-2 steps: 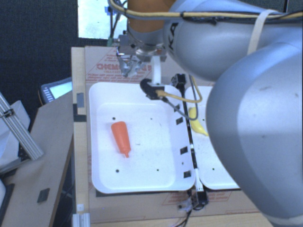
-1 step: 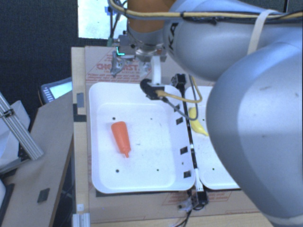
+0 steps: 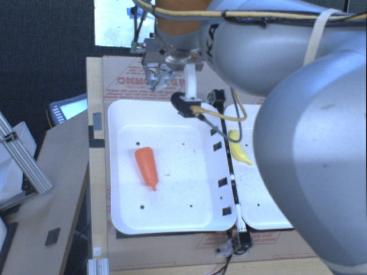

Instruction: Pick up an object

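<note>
Camera view, near edge: the grey arm is seen filling the right side, covering much of the right bin.
Desk: a bare brown strip is shown in front of the two white bins, with a printed cardboard sheet laid beneath them.
Left bin: its white rim is seen whole; an orange carrot-shaped toy is laid on the floor left of centre, narrow end pointed toward the near edge, apart from every wall.
Divider: black clips are fixed along the seam between the bins.
Right bin: a yellow object is seen against its left wall, partly hidden by the arm.
Wrist: an orange band is seen above the claw, with a yellow cable looped beneath it.
Claw: it is held above the far rim of the left bin, well apart from the carrot toy; nothing is seen between the fingers, and whether they are spread or pressed together cannot be told.
</note>
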`<state>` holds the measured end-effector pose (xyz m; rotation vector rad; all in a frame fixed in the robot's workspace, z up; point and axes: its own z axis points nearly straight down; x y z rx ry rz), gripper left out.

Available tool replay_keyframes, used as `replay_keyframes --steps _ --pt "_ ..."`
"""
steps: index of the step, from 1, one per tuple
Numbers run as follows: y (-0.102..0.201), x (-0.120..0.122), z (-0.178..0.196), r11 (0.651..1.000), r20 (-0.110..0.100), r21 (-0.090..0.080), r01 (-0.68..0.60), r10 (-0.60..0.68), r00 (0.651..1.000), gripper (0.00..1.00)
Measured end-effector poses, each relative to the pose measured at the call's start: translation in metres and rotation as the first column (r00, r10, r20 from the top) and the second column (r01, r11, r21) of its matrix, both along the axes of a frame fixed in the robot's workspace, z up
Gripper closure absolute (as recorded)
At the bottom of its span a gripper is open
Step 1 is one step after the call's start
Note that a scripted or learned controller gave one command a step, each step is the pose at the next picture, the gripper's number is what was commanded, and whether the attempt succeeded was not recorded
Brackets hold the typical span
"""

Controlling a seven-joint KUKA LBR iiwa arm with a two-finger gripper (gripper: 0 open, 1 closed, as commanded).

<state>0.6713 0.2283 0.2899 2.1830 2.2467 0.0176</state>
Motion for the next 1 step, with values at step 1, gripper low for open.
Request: replay_keyframes --steps 1 --pt "0.0001 -0.0001 -0.0003 1.000 0.000 -0.001 -0.001 0.001 1.000 0.00"
